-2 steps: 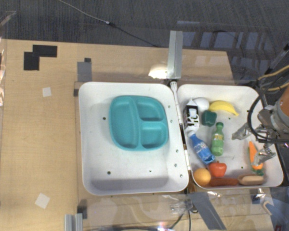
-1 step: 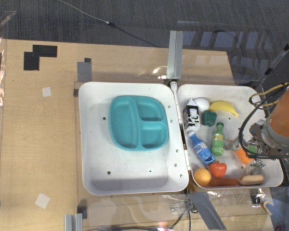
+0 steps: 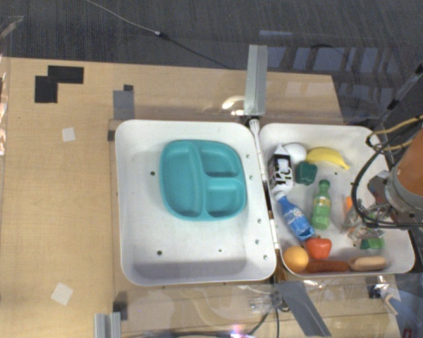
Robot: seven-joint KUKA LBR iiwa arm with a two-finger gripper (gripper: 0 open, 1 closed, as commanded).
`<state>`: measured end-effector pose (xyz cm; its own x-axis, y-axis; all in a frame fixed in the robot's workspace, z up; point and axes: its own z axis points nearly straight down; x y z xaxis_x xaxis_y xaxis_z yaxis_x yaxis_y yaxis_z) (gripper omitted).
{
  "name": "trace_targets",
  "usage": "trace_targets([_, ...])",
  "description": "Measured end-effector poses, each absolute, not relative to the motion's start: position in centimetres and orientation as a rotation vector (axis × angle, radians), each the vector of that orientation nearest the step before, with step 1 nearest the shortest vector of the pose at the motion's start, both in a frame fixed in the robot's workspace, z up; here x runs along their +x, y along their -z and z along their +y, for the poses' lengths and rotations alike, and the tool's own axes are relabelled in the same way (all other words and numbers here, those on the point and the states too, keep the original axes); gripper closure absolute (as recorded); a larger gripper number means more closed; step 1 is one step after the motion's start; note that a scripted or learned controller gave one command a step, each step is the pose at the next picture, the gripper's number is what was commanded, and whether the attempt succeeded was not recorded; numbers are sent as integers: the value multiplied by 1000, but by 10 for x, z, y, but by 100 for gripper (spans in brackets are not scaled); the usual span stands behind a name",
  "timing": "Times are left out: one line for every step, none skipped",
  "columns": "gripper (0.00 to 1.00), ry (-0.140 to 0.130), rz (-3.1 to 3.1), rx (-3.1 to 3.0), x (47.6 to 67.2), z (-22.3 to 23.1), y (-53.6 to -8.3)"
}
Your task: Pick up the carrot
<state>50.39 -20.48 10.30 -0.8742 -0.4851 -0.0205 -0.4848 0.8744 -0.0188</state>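
Orange is peeking out at the right side of the right bin (image 3: 409, 255): that sliver is the carrot (image 3: 348, 204), lying just beside the arm's wrist and partly hidden by it. The arm (image 3: 417, 167) is reaching in from the right, its orange band hanging over the bin's right wall, and the claw (image 3: 363, 225) is sitting low among dark cables, right next to the carrot. Whether the claw is spread or pressed together, I cannot tell; the wrist and cables are covering it.

Around it, the bin is crowded. A yellow banana (image 3: 328, 158) is lying near the top, with a dark green pepper (image 3: 306, 173) just below it and a black-and-white bottle (image 3: 282, 169) to their left. A green bottle (image 3: 321, 205) is standing beside a blue bottle (image 3: 294, 218). Along the bottom, an orange fruit (image 3: 295, 258), a red pepper (image 3: 319, 247) and a sausage (image 3: 329, 265) are sitting close together, a bread roll (image 3: 369, 263) further right.

Over in the left bin (image 3: 137, 245), a teal divided plate (image 3: 202, 179) is resting alone on the pale wooden worktop's (image 3: 49, 217) side.
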Motion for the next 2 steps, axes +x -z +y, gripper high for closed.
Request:
trace_targets([0,19,3018,-782,504,-205,-103])
trace_targets([0,12,3069,-606,503,-171,-90])
